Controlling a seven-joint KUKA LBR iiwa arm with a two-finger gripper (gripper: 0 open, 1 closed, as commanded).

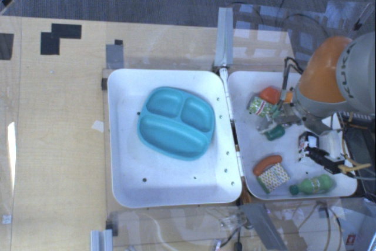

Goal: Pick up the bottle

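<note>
The bottle (312, 185) is green with a paler label and lies on its side in the front right corner of the right bin (249, 153). My gripper (274, 121) hangs over the middle of that bin, well behind and to the left of the bottle. It sits just above a small teal object (275, 133), and nothing of the bottle is near it. The grey arm with its orange band (322, 70) reaches in from the right.
Beside the gripper lie a green-and-white can (258, 105) and a red-orange item (270, 94). An orange sausage shape (267, 163) and a checkered block (274, 177) lie left of the bottle. A blue divided plate (176, 122) lies in the left bin (123, 144).
</note>
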